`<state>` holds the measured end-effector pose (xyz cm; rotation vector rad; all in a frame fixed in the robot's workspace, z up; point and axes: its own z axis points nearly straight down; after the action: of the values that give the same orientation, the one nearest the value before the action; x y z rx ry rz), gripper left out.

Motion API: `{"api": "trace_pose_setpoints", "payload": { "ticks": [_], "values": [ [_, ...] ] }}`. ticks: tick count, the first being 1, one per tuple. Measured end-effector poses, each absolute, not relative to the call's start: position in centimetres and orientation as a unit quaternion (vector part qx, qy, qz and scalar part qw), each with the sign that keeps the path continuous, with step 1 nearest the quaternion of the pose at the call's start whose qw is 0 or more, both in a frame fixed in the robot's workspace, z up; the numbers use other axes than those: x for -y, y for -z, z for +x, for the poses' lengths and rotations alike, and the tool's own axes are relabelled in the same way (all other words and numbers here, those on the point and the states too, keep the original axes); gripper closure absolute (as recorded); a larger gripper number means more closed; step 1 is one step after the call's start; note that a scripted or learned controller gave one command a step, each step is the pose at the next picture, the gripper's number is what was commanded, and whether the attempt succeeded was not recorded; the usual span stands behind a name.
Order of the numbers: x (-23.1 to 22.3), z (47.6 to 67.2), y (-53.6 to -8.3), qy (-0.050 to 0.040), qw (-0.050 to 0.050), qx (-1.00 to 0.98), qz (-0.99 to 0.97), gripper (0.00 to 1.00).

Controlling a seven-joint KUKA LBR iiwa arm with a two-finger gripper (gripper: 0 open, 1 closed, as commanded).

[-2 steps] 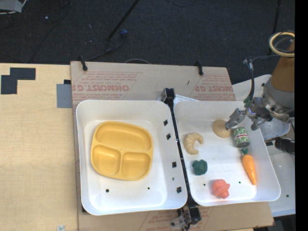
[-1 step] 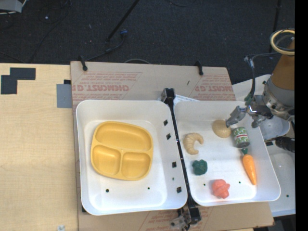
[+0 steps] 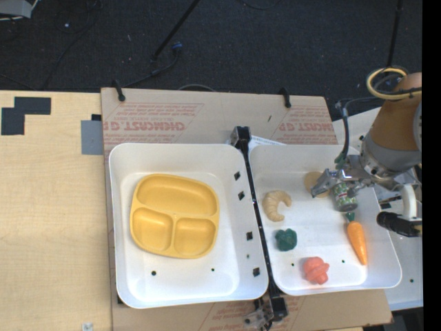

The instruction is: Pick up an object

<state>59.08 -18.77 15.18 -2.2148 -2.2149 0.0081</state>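
I see the tabletop (image 3: 48, 219), light wood, carrying two shallow white bins side by side on a cardboard sheet (image 3: 207, 119) with mirrored print. Left bin (image 3: 120, 267) holds one yellow divided plate (image 3: 175, 214), three compartments, lying flat near the bin's middle. Right bin (image 3: 386, 271) holds the small stuff. The arm (image 3: 396, 126) comes in from the right, orange band above the wrist, bent down over the right bin's upper right part. Gripper (image 3: 342, 188) sits low over the bin floor there, metal, with something small and greenish at its tip; I cannot tell if the fingers are spread or closed, and cannot tell if that bit is gripped or just under it. A tan piece (image 3: 315, 180) lies just left of the gripper, partly hidden. Carrot (image 3: 357, 242), orange, lies just below the gripper, pointing down toward the bin's lower right, apart from the metal. Croissant (image 3: 277, 205), pale beige, curved, sits near the bin's left side close to the divider between bins. Pink lumpy toy (image 3: 315, 269) lies near the bottom edge, between the carrot and the green one. Green broccoli-like toy (image 3: 286, 238), smallest, sits just below the croissant, apart from it.
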Motion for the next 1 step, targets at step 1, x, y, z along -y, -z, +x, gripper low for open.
{"api": "trace_pose_setpoints", "payload": {
  "ticks": [1],
  "values": [
    [18.27, 59.13, -10.72, -0.0011, 0.004, 0.707, -0.707, 0.00]
  ]
}}
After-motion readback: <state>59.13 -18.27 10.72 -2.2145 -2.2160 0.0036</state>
